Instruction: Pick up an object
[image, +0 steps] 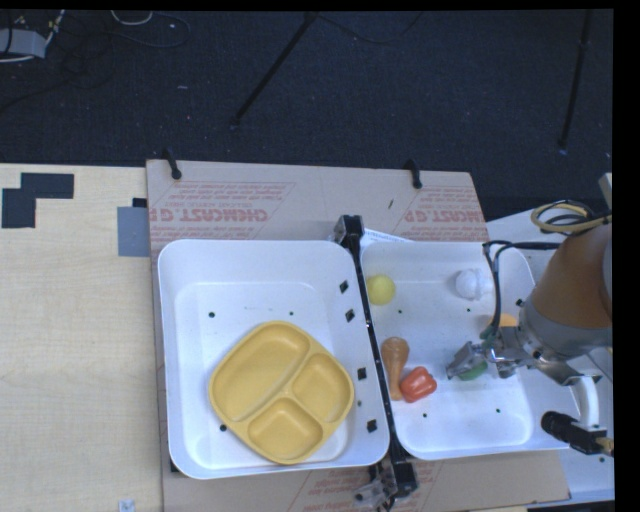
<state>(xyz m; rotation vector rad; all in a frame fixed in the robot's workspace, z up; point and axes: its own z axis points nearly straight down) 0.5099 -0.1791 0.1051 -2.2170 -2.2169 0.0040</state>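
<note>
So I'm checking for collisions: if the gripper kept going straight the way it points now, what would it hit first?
Probably the red pepper: the gripper points left across the right bin toward it. Depth is unclear, so it might pass above.

yellow divided plate (281, 391), yellow ball (380, 290), white ball (467, 283), red pepper (417, 384) (both bins (190, 270) white).

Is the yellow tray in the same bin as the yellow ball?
No, the yellow tray lies in the left bin, the yellow ball in the right bin.
</note>
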